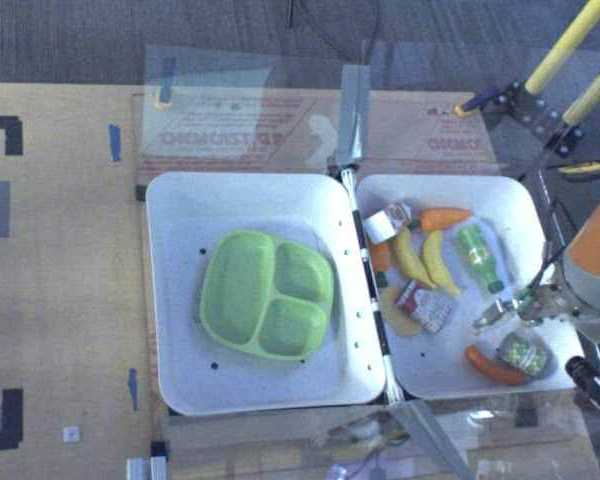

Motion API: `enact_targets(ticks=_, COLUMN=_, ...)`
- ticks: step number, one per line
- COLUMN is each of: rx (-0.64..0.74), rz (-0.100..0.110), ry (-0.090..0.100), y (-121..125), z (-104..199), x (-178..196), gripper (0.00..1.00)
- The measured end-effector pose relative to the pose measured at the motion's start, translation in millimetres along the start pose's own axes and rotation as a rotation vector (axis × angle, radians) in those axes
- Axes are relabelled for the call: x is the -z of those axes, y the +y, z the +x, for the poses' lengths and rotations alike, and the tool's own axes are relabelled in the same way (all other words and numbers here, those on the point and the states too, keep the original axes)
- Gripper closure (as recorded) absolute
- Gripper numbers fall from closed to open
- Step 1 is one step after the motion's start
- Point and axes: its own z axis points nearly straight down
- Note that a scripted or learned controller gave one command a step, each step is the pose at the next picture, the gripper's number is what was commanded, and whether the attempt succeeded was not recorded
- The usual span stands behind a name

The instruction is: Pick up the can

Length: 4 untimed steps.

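Small green-labelled metal can (523,354) lay on its side near right bin's (520,200) front corner, just below two-finger gripper (502,312), fingers parted, gripping nothing. Counted nearby: two yellow bananas (426,259), one green bottle (478,254).

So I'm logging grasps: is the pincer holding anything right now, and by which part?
Nothing is held. The pincer hangs in the right bin, just above the can, with nothing between its tips.

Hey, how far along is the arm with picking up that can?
Done: the gripper has reached into the right bin, just up and left of the can. In hand: nothing shows between its fingers. Left: the can lies on the bin floor beside the sausage, not yet grasped or lifted.
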Motion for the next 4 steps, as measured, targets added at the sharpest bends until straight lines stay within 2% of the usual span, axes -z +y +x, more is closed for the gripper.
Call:
enact_targets(ticks=1, rx=-0.003, rz=-0.002, ry=-0.011, y=-0.5, z=-4.4, x=8.0, gripper=1.00)
enact_targets(ticks=2, rx=0.000, rz=0.000, ry=-0.004, y=0.1, z=-1.4, x=7.6, gripper=0.00)
enact_targets(ticks=4, rx=0.106, rz=0.005, ry=-0.001, y=-2.8, z=-2.1, x=0.0, gripper=0.00)
